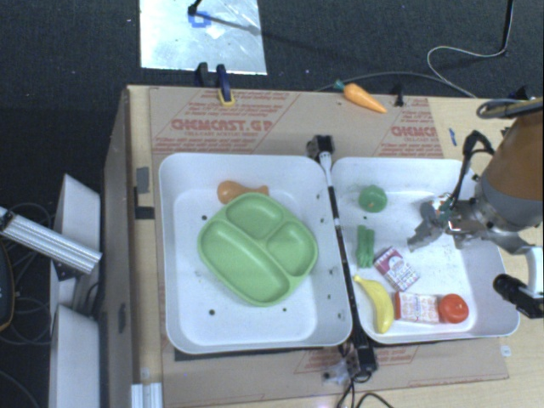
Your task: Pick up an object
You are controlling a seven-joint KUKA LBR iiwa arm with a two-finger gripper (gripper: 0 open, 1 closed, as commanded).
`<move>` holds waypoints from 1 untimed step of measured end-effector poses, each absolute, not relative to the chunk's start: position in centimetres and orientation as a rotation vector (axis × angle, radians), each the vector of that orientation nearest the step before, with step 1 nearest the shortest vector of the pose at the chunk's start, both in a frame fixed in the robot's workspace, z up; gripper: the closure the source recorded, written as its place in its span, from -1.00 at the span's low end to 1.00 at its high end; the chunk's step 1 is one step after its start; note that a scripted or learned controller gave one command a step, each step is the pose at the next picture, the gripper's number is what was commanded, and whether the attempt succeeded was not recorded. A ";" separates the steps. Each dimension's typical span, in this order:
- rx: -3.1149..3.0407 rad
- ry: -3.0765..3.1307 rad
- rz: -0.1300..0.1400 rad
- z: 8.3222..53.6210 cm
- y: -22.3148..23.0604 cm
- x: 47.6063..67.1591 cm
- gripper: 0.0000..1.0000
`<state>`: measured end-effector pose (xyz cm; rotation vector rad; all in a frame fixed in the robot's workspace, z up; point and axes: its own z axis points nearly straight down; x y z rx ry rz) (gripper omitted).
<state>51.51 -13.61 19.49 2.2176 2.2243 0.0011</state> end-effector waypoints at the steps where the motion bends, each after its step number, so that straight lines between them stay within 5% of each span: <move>1: 2.217 2.224 0.001 8.4 -16.1 58.4 -1.00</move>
